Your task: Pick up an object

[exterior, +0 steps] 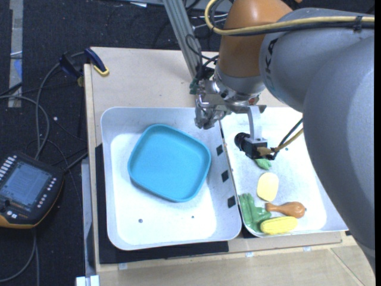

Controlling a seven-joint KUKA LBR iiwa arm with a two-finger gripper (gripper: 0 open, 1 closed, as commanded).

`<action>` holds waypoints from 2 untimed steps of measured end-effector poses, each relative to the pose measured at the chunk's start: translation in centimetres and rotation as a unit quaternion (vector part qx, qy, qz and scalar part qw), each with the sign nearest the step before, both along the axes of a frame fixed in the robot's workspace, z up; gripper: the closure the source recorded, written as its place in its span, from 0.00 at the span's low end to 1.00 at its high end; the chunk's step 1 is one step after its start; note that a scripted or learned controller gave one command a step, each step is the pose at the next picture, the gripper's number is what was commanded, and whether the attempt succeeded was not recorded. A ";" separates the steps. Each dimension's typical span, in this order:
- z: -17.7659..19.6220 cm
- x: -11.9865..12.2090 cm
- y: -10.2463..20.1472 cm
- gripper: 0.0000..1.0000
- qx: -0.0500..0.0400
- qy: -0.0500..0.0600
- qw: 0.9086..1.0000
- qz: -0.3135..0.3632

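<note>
- The grey arm with its orange band reached in from the view's right, across the far side of the right-hand bin.
- The tool stood at the far right corner of the left-hand bin, close to the divider between the two bins. Whether it was spread or pressed together could not be told.
- A blue plate, square with rounded corners, lay flat in the left-hand bin, its far right corner near the tool. Contact between the two could not be judged.
- In the right-hand bin, a pale yellow piece lay about mid-bin.
- A brown drumstick-shaped item lay just nearer the camera than the pale piece.
- A yellow corn cob lay at the near rim, just beside the drumstick.
- A green item lay along the bin's left wall, touching the cob's end.
- A small green piece lay farther back, apart from the others.
- The pale wooden surface carried both bins; a blue and yellow clamp sat at its far left corner.
- A handheld control pendant lay on the dark floor to the left.
</note>
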State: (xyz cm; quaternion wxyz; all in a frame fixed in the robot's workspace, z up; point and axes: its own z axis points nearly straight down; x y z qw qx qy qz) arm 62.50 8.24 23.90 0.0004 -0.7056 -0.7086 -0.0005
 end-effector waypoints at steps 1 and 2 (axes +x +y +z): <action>-1.3 2.0 1.7 1.00 -0.001 0.001 1.000 -0.001; -1.3 2.0 1.6 0.00 -0.001 0.000 1.000 -0.002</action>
